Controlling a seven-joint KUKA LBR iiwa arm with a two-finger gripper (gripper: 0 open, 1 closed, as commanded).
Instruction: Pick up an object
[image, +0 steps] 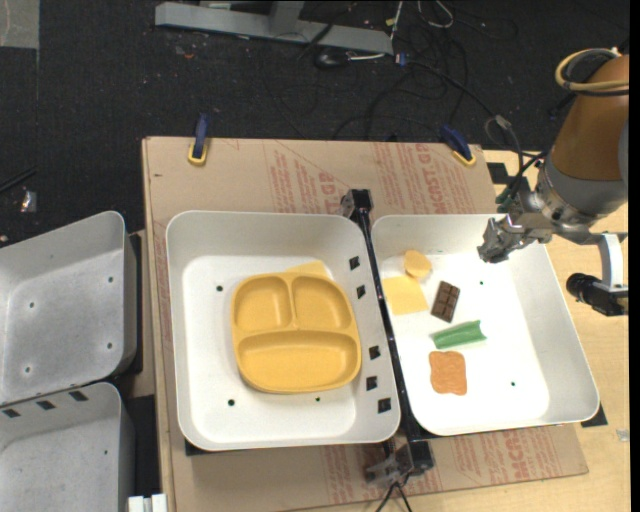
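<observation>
The right bin (560, 340) holds several small food-like pieces: a round yellow piece (417, 265), a pale yellow slab (405, 296), a brown chocolate-like bar (446, 299), a green strip (459, 335) and an orange waffle-like piece (448, 373). My gripper (495, 245) hangs over the bin's far right part, to the right of the round yellow piece and apart from all the pieces. Nothing shows between its fingers.
The left bin (190, 300) holds a yellow divided tray (295, 334). A black divider (375, 310) runs between the two bins. Further white bins (60, 300) lie at the far left. Cables cross the dark floor behind the bench.
</observation>
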